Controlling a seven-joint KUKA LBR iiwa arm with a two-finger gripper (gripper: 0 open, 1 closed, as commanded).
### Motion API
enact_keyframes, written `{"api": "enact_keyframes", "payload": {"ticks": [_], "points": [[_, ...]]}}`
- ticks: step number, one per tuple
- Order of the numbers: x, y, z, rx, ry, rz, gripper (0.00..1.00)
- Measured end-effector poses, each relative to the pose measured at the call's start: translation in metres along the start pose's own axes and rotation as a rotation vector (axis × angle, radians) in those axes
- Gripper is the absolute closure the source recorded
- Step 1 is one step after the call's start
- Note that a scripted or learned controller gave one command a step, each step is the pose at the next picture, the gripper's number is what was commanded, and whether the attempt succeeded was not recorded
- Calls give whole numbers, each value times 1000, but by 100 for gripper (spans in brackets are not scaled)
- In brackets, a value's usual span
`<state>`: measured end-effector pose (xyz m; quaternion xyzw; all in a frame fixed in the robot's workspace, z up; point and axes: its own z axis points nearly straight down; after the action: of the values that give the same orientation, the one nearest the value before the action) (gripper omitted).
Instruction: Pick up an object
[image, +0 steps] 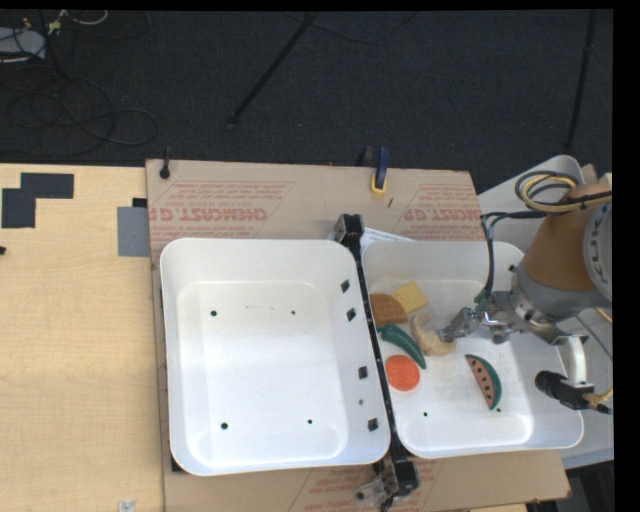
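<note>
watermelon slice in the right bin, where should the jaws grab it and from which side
Probably across the narrow middle of the watermelon slice, coming straight down from above. It lies flat and apart from the other toys, thin and curved, so closing across its width should fit better than along its length.

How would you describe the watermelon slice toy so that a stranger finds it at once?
Look in the right-hand white bin, the one the grey arm reaches into. Toward its near right part, apart from the cluster, lies a thin curved watermelon slice toy. Its red face with dark seeds and green rind distinguishes it from the round orange-red disc nearby.
</note>
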<state>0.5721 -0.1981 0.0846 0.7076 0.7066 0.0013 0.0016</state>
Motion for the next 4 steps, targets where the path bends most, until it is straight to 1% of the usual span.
{"api": "enact_keyframes", "payload": {"ticks": [1, 2, 3, 4], "points": [[26, 43, -3, 2, 1, -6, 0], [85, 73, -3, 4, 2, -7, 0], [151, 74, -109, -2, 2, -8, 0], [268, 71, -112, 6, 5, -13, 0]]}}
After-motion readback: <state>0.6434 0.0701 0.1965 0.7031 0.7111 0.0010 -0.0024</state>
